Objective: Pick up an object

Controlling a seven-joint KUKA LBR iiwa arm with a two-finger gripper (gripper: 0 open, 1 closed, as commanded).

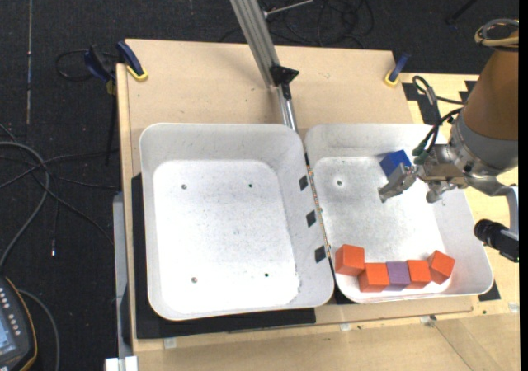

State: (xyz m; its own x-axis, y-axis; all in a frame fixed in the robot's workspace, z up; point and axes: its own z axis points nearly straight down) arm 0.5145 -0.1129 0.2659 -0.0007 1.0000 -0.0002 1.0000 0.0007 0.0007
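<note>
My gripper [415, 189] hangs over the upper middle of the right bin [462, 221], open, with nothing between its grey fingers [395, 185]. A blue block [393, 162] sits just beyond the left finger, touching or nearly touching its outer side and not between the two. Along the right bin's front wall lies a row of blocks: an orange block [350, 258], a second orange block [375, 276], a purple block [398, 273], and two more orange blocks [418, 271] [441, 265].
The left bin [153, 196] stands beside the right one, sharing a middle wall with black clips [312, 218]. A metal pole [252, 19] slants in from the top. Clamps [132, 63] [397, 68] grip the bench's far corners.
</note>
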